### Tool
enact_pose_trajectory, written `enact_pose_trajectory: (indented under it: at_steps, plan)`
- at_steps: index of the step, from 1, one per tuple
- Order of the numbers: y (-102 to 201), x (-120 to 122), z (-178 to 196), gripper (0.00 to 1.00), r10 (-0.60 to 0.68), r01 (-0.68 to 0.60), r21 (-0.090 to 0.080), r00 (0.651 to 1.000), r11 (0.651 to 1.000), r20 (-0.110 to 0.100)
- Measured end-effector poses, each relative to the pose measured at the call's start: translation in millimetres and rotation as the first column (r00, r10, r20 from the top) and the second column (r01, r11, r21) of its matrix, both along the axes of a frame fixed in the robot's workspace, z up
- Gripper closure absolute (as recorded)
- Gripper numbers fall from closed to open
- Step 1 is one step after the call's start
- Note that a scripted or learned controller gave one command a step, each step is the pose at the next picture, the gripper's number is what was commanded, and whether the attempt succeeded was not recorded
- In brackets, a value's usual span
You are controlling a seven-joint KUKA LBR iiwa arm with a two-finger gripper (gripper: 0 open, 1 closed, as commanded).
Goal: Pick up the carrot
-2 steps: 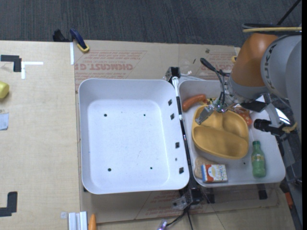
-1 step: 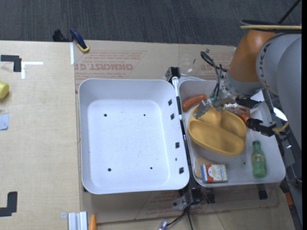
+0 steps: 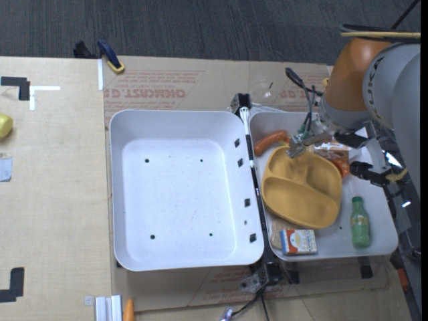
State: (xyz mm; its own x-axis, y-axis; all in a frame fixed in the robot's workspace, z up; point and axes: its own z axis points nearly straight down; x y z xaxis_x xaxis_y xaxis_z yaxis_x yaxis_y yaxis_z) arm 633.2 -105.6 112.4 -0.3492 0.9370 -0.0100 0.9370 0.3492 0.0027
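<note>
Hovering over the right bin [image 3: 382, 243], beside the carrot [image 3: 270, 141].
The jaws [image 3: 297, 146] are sitting near the yellow plate [image 3: 302, 190]; I cannot tell their state, so shifting left seems wise.

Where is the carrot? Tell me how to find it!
Look in the right bin, the one full of things. Find the big yellow bowl, then look just past its far left edge. The carrot lies there: a small orange stick, unlike the green bottle or the little box.

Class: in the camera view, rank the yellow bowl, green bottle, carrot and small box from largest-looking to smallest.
1. Yellow bowl
2. Small box
3. Green bottle and carrot look alike in size, so unranked.
</note>
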Motion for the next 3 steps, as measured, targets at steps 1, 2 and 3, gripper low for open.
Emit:
enact_pose_trajectory:
  at_steps: [1,2,3]
  plan:
    - [2.1,0.7,-0.4,0.0,0.001,-0.001,0.003,1.0,1.0,0.001]
    - [-23.9,29.5,-8.1,0.0,-0.326,0.326,0.014,0.945,0.945,-0.004]
    - [-11.4,27.0,-7.0,0.0,-0.468,0.468,-0.008,0.884,0.884,0.007]
